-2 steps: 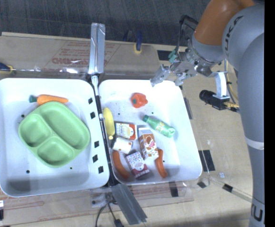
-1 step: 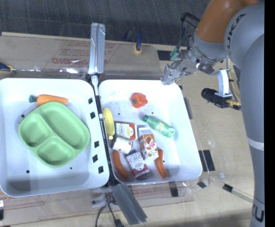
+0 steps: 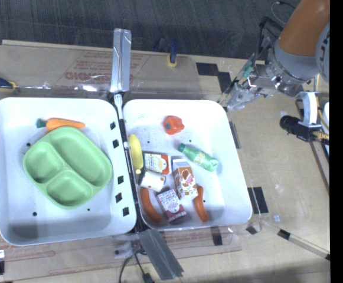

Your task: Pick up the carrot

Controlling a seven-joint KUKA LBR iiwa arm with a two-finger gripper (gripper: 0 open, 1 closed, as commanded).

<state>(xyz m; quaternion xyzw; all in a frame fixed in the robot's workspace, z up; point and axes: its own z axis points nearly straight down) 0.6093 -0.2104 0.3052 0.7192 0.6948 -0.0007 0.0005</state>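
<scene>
carrot [image 3: 65, 123]: parked at 12 o'clock of the green tray [image 3: 68, 167], left bin, so untouched
gripper [image 3: 241, 96]: open or shut can't be told

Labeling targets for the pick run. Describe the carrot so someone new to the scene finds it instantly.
Start at the left white plastic bin, which holds a light green three-compartment plastic tray. Along the tray's far edge, between it and the bin's back wall, lies the small orange toy carrot with a dark green tip. It is the only orange item in that bin; the other orange and red pieces all sit in the right bin.
</scene>
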